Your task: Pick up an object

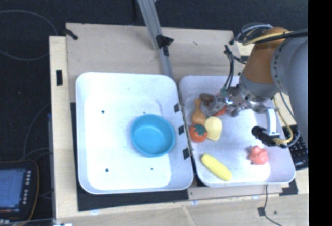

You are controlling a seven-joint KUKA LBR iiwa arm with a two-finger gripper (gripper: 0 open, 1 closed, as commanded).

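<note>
From my remote station I looked down on two white bins: the left bin point(93, 116) filled the middle left of the frame and held a blue bowl point(152, 135), while the right bin point(280, 168) sat at the middle right with a scatter of small objects. The arm came in from the right edge, and its gripper point(224, 106) hung low over the upper left part of the right bin. I could not tell how the tool was set, because the wrist covered it. The relation that mattered was this: a tight cluster lay just left of and below the gripper, made up of a tan gourd-shaped piece point(197, 111), an orange tomato-like piece point(197, 132) and a pale yellow piece point(213, 128), the last touching the orange one. A yellow banana point(216, 167) lay further toward the bottom, its long axis running diagonally from upper left to lower right. A pink toy point(257, 155) sat at the lower right, well apart from the gripper. Nothing was visibly held.
</note>
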